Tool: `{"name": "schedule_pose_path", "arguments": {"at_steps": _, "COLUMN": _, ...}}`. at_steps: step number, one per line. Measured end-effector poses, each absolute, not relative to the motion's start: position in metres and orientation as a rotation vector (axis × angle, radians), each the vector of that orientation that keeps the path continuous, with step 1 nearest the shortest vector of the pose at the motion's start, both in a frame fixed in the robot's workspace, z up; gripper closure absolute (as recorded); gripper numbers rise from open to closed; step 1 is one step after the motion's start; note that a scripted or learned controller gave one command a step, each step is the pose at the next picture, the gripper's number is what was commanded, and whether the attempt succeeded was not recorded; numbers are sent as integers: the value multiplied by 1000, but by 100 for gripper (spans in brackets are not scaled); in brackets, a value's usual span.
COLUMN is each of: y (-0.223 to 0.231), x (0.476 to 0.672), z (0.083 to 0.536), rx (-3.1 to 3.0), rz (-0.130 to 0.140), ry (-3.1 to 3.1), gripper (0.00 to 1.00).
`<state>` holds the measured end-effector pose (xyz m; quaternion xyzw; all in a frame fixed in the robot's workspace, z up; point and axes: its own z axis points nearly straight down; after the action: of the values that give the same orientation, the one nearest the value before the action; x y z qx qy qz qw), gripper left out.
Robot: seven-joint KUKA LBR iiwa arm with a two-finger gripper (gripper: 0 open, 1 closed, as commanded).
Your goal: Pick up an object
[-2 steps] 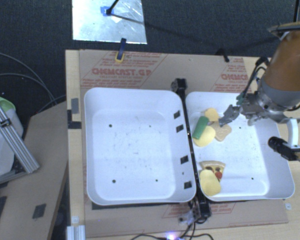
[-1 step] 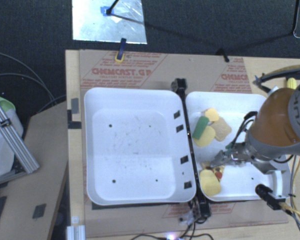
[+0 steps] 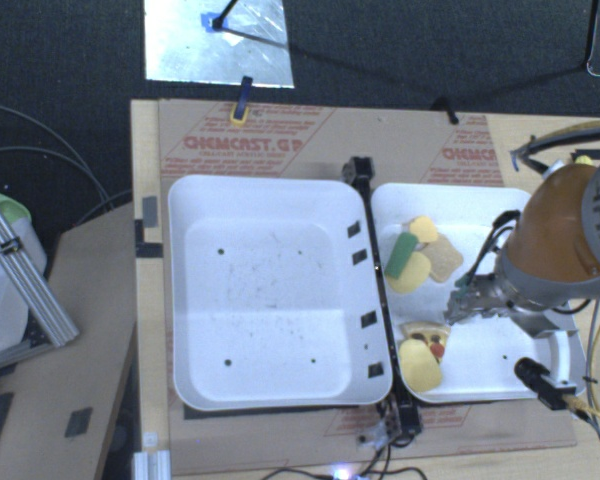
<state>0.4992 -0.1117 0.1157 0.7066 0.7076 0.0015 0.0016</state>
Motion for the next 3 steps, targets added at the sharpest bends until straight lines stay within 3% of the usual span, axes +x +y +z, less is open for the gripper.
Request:
{"name": "schedule_pose_path", "arguments": {"at_steps": 1, "y": -82, "x": 487, "z": 153, "rx": 2213, "rz": 5, "ry": 2227, "gripper": 100}}
{"name": "schedule_pose_path", "arguments": {"at_steps": 2, "y": -29, "x": 514, "z": 284, "rx": 2200, "rz": 22, "ry": 2226, "gripper": 100}}
{"name": "schedule_pose_path", "arguments": {"at_steps": 3, "y": 41, "x": 536, "z": 260, "rx": 2208, "rz": 6, "ry": 2234, "gripper": 100}}
